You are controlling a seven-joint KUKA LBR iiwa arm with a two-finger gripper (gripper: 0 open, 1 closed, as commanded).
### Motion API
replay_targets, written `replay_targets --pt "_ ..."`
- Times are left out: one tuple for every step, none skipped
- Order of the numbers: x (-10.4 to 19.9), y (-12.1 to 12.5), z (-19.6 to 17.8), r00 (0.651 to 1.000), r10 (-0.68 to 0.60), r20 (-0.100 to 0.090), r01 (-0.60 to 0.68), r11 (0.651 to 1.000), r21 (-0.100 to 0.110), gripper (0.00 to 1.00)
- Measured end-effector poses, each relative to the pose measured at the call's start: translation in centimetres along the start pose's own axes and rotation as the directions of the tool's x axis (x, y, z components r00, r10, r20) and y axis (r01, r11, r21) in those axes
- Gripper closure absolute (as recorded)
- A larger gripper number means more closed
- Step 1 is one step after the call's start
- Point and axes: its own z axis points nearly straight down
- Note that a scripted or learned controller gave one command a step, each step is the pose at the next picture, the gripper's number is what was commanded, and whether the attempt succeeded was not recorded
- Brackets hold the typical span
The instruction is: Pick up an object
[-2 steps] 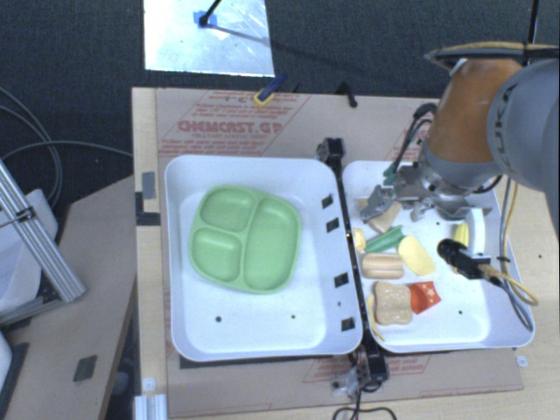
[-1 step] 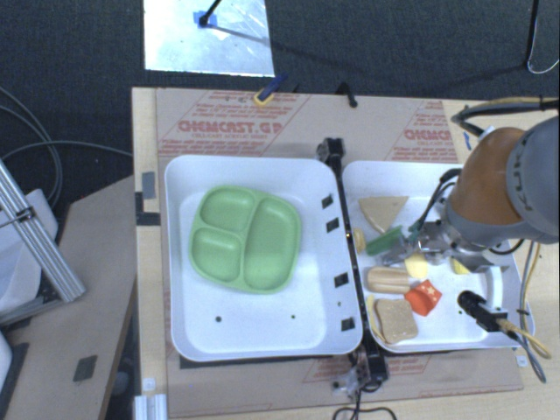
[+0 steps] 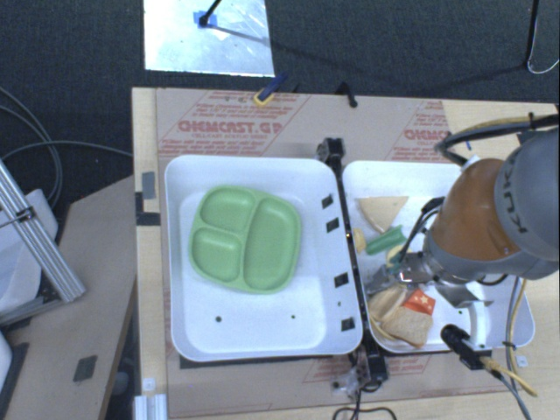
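The right bin [image 3: 385, 182] holds several small items: a tan wedge [image 3: 382, 211], a green stick-shaped piece [image 3: 383, 241], a red and white packet [image 3: 421, 303] and two brownish bread-like pieces [image 3: 404, 325]. My arm, grey with an orange band [image 3: 468, 220], hangs over this bin from the right. My gripper [image 3: 391, 276] sits low at the bin's left side, just above the bread-like pieces and below the green piece. Nothing can be made out between its fingers.
The left bin [image 3: 188, 322] carries a green three-compartment plate [image 3: 246, 238]. A black divider with clips [image 3: 343, 234] runs between the bins. Cables [image 3: 490, 357] trail at the right bin's lower right. A shiny sheet [image 3: 208, 26] lies beyond the bench.
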Motion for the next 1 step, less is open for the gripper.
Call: replay_targets --pt "-0.22 0.37 -1.16 1.0 0.001 0.003 -0.001 1.0 -0.009 1.0"
